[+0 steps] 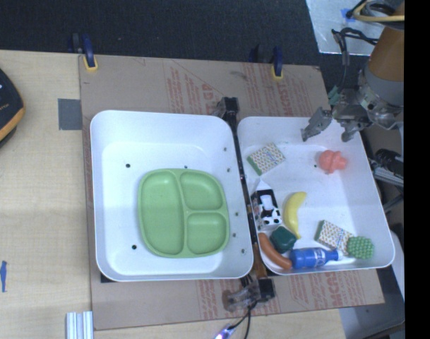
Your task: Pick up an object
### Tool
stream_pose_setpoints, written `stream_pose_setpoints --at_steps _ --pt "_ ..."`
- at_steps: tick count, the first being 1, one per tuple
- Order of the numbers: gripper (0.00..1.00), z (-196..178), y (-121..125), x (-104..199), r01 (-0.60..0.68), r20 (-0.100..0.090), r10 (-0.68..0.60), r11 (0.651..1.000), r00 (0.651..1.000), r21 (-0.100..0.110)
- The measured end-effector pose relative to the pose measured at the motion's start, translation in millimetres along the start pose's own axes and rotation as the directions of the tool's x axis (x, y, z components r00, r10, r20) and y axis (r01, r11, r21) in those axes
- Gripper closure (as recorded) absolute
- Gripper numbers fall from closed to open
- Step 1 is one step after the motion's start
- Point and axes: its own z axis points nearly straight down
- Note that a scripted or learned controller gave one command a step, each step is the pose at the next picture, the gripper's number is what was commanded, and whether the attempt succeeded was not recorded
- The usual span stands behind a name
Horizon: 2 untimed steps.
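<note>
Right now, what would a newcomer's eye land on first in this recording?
The green divided plate alone in the left bin. Next, the right bin with a pink lump near its far side and a yellow banana among clutter at its near edge. The gripper hangs over the far right corner.

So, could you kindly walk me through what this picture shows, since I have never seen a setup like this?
A fixed camera looks down at a slant on a bench. The grey machine entering from the right is a robot arm; its gripper, open and holding nothing, hovers over the right bin. That bin holds small things to pick: a pink lump, a banana, a blue bottle, a green ball and more. The left bin holds a green divided plate.
</note>
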Motion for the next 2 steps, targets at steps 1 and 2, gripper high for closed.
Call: stream_pose_setpoints --at_steps 1,2 --pt "0.0 21 34 -68 -0.002 0.0 0.002 1.0 1.0 -0.001" --pt "0.0 144 -10 -67 0.0 0.0 0.0 1.0 1.0 0.003"
